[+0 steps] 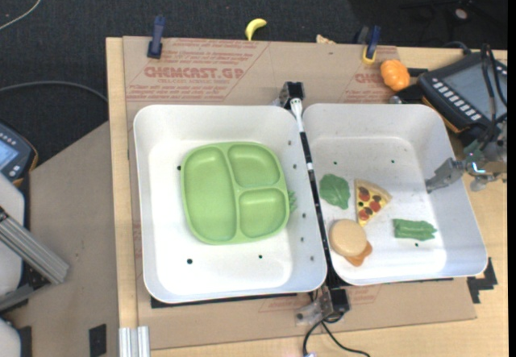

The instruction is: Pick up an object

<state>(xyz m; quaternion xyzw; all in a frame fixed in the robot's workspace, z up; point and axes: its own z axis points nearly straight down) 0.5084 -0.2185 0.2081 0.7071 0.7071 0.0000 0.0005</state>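
Gripper (451,172) at the right bin's (403,126) right wall, finger state impossible to tell, pizza slice (371,201) mid-bin, tip pointing toward the front edge, bare floor behind it, sandwich (351,240) near front-left corner

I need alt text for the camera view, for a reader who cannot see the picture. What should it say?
Two shallow white bins sit side by side on a bench: the left bin holds a green divided plate, the right bin a green leaf, a pizza slice, a bun and a small green piece. The gripper is at the right bin's right edge.
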